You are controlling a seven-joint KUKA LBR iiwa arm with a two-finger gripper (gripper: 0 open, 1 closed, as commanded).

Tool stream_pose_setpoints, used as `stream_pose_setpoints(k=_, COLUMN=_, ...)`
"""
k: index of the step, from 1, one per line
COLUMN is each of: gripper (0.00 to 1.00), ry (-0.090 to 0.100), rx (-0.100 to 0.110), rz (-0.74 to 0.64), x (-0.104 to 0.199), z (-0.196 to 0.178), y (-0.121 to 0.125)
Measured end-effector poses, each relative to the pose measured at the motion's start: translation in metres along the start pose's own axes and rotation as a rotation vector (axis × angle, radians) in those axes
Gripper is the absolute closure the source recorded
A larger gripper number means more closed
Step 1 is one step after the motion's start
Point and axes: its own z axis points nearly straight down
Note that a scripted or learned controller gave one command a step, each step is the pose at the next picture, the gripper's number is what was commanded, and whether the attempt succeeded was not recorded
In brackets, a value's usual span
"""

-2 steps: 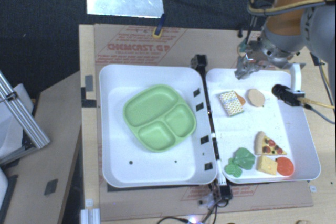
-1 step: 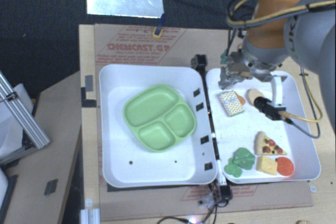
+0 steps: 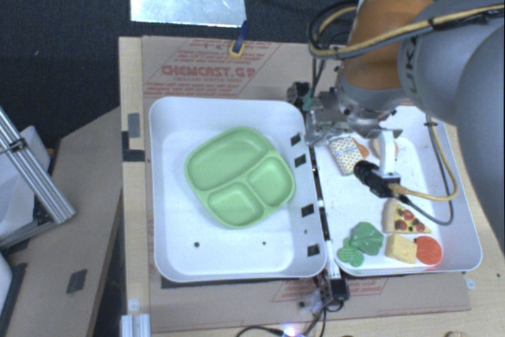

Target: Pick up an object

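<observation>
Gripper of mine point(image 3: 323, 127) at the right bin's point(image 3: 472, 242) far inner corner, mostly hidden under my wrist, open or closed I cannot tell, checkered wafer point(image 3: 344, 155) just beside.

Left bin point(image 3: 168, 211): green divided plate point(image 3: 239, 176) fills the centre; bare floor along the left wall and near edge. Right bin point(image 3: 462, 237): arm point(image 3: 446, 67) overhangs the far half. Near edge crowded with green leafy pieces point(image 3: 361, 241), pizza slice point(image 3: 404, 219), cheese wedge point(image 3: 401, 248) and red disc point(image 3: 428, 250). Open patch mid-bin beside the divider.
</observation>
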Motion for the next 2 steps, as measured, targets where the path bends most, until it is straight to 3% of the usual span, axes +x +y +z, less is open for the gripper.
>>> stream_pose_setpoints(k=1, gripper=1.0, ry=0.001, rx=0.0, rz=-0.001, x=0.051, z=-0.011, y=-0.029)
stream_pose_setpoints(k=2, gripper=1.0, ry=0.0, rx=-0.003, rz=0.004, x=0.045, z=-0.022, y=-0.016)
